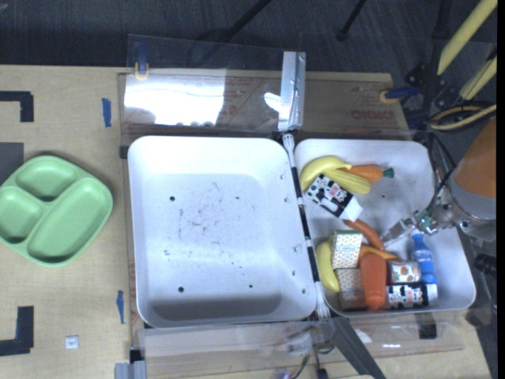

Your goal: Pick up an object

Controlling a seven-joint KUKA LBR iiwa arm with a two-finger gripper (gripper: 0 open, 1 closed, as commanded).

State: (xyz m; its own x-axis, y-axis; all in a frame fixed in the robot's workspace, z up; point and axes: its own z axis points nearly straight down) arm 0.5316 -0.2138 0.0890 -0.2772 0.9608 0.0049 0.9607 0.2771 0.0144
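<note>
Dark carpet floor (pixel 197 6) lies behind the wooden bench (pixel 63 101).

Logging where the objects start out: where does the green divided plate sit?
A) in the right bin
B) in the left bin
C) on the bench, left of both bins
C: the green divided plate rests on the bench, outside the left bin.

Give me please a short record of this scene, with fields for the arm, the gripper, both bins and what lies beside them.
arm: reaches in from the right, over the right bin
gripper: low in the right bin, above the blue bottle; nothing seen between its fingers
right bin: banana, carrot, boxes, can
left bin: scuffed floor
beside: green tray on the bench, left of the bins
</note>
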